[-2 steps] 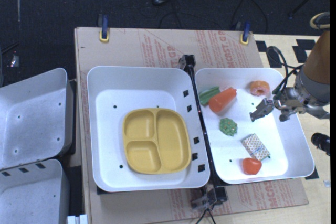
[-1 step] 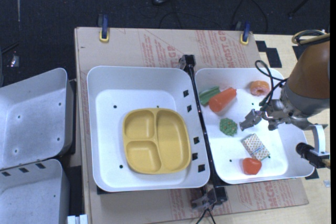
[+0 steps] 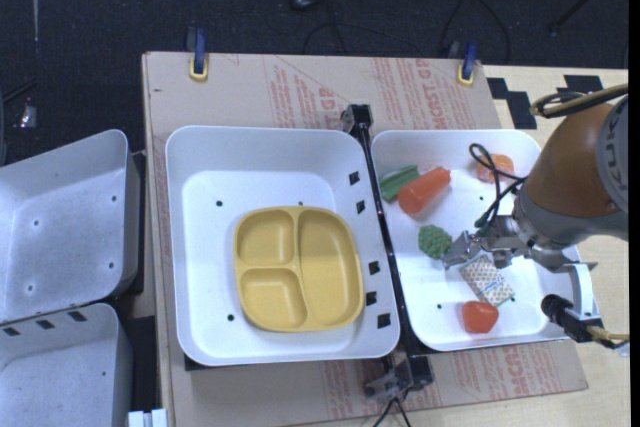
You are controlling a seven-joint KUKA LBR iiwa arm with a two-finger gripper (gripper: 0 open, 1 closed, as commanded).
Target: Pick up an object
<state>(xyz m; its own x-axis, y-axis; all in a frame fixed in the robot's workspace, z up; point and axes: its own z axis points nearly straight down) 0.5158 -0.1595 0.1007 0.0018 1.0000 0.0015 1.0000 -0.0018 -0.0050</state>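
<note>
Hand (image 3: 468,250) hovering in right bin (image 3: 455,340), grip state unclear | sitting beside packet (image 3: 490,282), broccoli (image 3: 434,240) at nine o'clock | nothing lifted; pickup remaining

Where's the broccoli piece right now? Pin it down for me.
The broccoli piece lies in the right bin, near its middle, below the carrot and just left of the gripper.

Grey arm (image 3: 585,185) from right, hand (image 3: 468,249) low, pointing left.
</note>
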